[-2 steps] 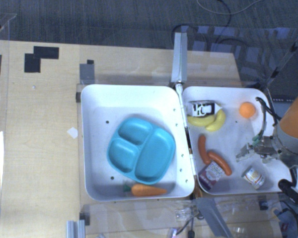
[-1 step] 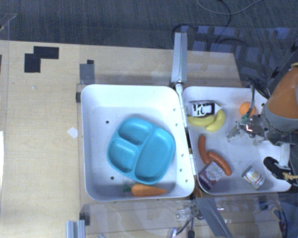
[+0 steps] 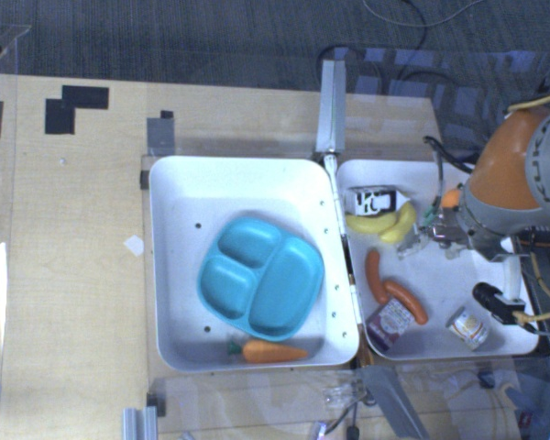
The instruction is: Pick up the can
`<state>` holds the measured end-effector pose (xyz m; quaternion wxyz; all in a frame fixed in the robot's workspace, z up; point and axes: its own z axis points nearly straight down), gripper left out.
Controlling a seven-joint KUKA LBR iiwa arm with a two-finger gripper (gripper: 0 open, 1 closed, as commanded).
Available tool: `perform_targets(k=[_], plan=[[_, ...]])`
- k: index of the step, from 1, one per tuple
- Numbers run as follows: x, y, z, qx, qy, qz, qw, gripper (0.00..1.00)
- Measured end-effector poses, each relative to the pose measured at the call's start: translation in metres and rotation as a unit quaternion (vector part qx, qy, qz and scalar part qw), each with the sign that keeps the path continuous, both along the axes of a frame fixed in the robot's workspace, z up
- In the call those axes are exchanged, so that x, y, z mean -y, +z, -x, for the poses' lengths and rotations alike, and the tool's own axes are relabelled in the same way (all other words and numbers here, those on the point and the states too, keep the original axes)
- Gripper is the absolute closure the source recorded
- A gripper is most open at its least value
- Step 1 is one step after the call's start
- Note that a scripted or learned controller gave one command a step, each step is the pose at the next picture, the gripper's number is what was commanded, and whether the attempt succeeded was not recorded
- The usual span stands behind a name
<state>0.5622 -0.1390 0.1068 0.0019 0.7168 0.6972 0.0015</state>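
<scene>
A small silver can (image 3: 467, 327) with a yellow label lies near the front right corner of the right bin (image 3: 431, 174). A dark purple tin (image 3: 390, 321) sits at the bin's front left. My gripper (image 3: 428, 235) hangs over the middle of the right bin, just right of a banana (image 3: 391, 226). It is well behind and left of the silver can, and nothing shows between its fingers. The arm's grey and orange wrist (image 3: 509, 177) covers the bin's right side.
A black-and-white package (image 3: 374, 200) lies behind the banana. Two sausages (image 3: 376, 274) (image 3: 406, 302) lie left of centre in the right bin. The left bin (image 3: 174, 246) holds a blue divided plate (image 3: 261, 277) and a carrot (image 3: 273, 352) at its front wall.
</scene>
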Motion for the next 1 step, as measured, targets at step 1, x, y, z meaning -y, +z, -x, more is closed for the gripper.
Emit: perform_targets(k=[1], plan=[[0.0521,0.055,0.0535,0.001,0.158,0.0016,0.9875,0.0]])
